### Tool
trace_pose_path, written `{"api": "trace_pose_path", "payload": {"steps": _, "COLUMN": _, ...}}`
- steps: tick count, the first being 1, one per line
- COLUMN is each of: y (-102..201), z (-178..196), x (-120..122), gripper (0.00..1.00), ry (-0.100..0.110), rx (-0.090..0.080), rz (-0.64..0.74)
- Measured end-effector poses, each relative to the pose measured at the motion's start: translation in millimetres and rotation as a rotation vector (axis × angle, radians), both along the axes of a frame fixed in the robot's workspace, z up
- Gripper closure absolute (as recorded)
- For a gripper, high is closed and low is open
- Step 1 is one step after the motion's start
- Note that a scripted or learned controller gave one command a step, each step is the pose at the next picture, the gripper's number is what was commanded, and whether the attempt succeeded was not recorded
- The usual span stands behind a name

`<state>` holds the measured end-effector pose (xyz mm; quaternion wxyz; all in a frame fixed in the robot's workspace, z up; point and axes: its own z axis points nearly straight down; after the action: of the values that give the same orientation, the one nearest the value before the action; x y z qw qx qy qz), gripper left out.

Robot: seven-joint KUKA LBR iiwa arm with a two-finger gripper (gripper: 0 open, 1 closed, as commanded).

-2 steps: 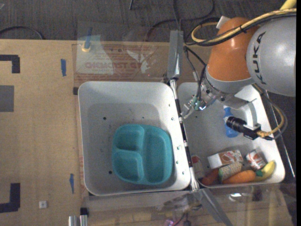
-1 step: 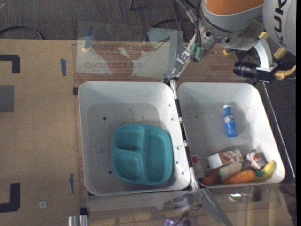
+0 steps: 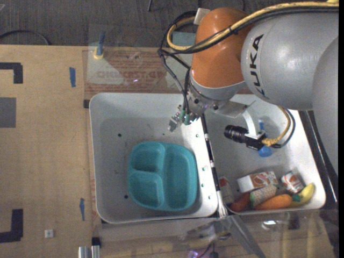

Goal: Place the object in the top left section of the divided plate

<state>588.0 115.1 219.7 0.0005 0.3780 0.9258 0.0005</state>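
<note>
The grey arm with its orange band hung over the 2 shallow white bins, its gripper low over the far edge of the left bin, and whether it was clenched or released could not be told. The teal plastic divided plate with 3 sections lay flat in the left bin, nearer the camera than the gripper. The toy food, among it an orange carrot and a yellow banana, lay in the right bin's near corner, well apart from the gripper.
</note>
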Motion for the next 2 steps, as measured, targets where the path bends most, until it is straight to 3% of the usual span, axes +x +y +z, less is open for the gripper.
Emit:
{"api": "trace_pose_path", "payload": {"steps": 1, "y": 4, "z": 158, "x": -74, "gripper": 1.00, "ry": -0.003, "rx": 0.000, "rz": 0.009}}
{"api": "trace_pose_path", "payload": {"steps": 2, "y": 20, "z": 217, "x": -38, "gripper": 1.00, "ry": -0.005, "rx": 0.000, "rz": 0.129}}
